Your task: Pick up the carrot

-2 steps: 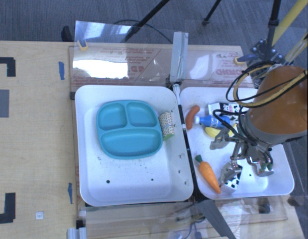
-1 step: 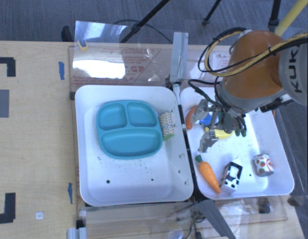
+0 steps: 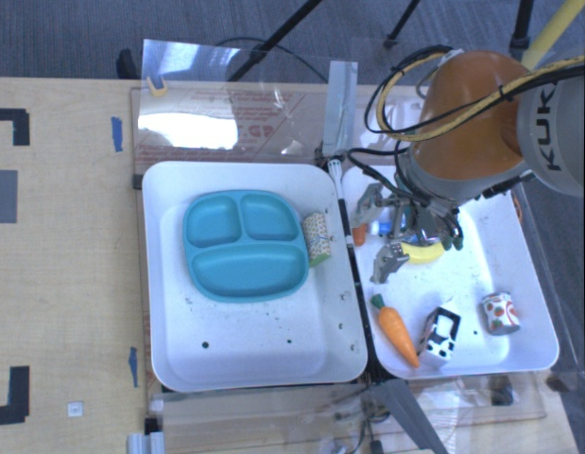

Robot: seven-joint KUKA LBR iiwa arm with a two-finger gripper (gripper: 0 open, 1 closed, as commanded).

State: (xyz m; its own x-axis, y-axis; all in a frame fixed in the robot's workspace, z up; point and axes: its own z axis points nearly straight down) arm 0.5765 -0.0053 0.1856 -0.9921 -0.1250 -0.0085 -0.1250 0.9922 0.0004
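Observation:
The carrot [image 3: 395, 335], orange with a small green top, lies tilted near the front left corner of the right bin [image 3: 530, 282]. My gripper [image 3: 398, 247] hangs over the back left part of that bin, below the orange wrist band. It is a short way behind the carrot and apart from it. A yellow banana-like piece [image 3: 427, 253] lies just right of the gripper, partly hidden by it.
A black-and-white toy [image 3: 441, 335] sits right beside the carrot. Farther right is a red-and-white cup [image 3: 500, 312]. A small red item [image 3: 359, 235] lies by the bin divider. The left bin [image 3: 169, 329] holds a blue divided plate [image 3: 245, 245] and a patterned can [image 3: 317, 237].

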